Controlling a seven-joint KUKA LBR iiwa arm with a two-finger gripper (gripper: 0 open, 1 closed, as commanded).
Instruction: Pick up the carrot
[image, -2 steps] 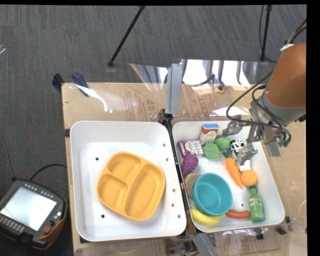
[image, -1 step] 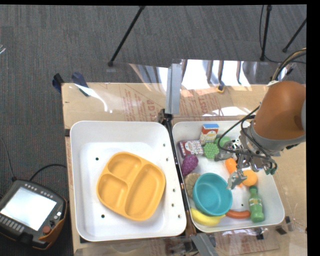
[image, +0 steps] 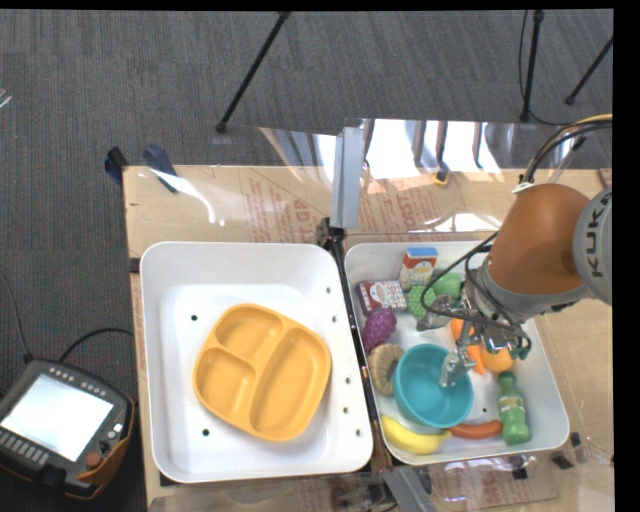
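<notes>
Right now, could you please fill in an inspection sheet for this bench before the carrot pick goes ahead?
Surface: two white bins side by side, the left bin and the right bin, on a brown bench.
Job's things: carrot lies at the right bin's near edge, between the banana and the green bottle.
Clutter: yellow divided plate in the left bin; teal bowl, purple grapes, small cartons and an orange item in the right bin.
Grippers: tool hangs over the teal bowl, not at the carrot; finger state unclear.
Cables: hoses loop above the arm's wrist; a cord runs to the pendant.
Surroundings: grey carpet, tripod legs behind the bench.
</notes>
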